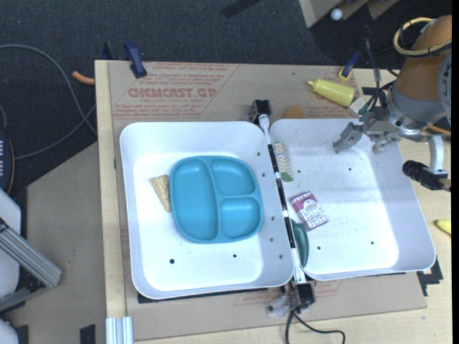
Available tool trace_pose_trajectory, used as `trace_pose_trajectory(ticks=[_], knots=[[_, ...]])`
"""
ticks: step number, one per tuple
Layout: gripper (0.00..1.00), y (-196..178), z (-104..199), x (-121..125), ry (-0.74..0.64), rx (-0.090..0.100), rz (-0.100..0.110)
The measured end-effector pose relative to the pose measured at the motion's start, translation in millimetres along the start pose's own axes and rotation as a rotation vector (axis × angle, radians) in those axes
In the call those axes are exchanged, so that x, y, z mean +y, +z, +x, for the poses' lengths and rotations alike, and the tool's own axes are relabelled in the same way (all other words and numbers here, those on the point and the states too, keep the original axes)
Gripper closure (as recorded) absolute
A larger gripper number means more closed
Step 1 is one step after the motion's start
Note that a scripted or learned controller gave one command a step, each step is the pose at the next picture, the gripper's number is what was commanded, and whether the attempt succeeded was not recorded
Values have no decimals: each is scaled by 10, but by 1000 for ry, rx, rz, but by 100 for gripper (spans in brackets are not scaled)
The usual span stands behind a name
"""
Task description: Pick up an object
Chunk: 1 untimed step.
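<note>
My gripper (pixel 361 140) hangs over the far edge of the right bin (pixel 373 213), fingers spread open with nothing between them. A red and white packet (pixel 309 210) lies near that bin's left wall, well to the front-left of the gripper. A dark green object (pixel 300 244) leans against the same wall at the front. A small greenish wrapper (pixel 281 160) rests by the divider. In the left bin (pixel 143 242) sits a blue divided plate (pixel 216 198), with a tan cracker-like piece (pixel 161 189) at its left edge.
A yellow bottle (pixel 333 90) lies on the bench behind the right bin, close to the gripper. Blue clamps (pixel 134 59) hold the cardboard sheet at the back. A black clip (pixel 260 110) sits where the bins meet.
</note>
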State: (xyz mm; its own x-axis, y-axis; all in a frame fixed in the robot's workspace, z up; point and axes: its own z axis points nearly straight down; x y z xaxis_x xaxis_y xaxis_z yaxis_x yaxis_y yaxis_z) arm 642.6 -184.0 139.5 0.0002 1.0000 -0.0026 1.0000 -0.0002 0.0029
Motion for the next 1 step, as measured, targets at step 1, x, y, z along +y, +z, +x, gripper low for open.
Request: trace_pose_trajectory(ticks=[1], knots=[[0,20,623,-330,-2,4,4]])
